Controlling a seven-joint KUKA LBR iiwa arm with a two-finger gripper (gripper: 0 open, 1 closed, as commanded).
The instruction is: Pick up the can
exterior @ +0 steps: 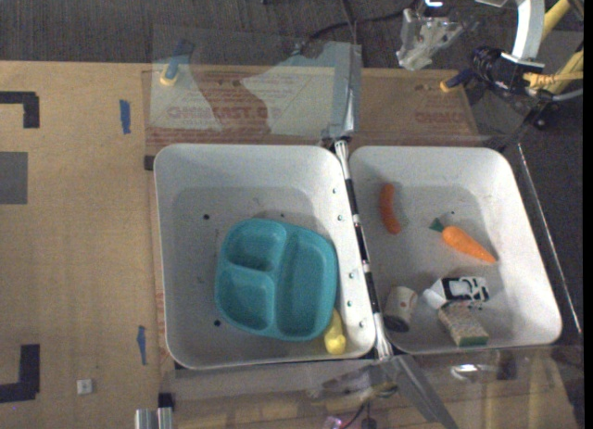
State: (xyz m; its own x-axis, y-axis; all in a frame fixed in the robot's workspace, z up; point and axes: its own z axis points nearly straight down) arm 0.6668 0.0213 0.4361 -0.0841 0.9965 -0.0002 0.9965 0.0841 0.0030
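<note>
The tabletop (74, 233) was brown board carrying two shallow white bins side by side. The left bin (185, 177) held a teal sectioned tray (276, 277) near its middle, with a small yellow object (334, 336) just beside the tray's near right corner. The right bin (500, 177) held several smaller things: an orange carrot (466, 244) right of centre, an orange-red sausage-shaped piece (390, 208) toward the far left, a small boxed item (463, 324) at the near side, and a black-and-white piece (463, 289) just beyond the box. The can (400, 308) lay on its side at the bin's near left, close to the dividing wall. The hand (424, 33) hung beyond the far edge of the bins, well apart from the can; I cannot tell how its fingers stood.
</note>
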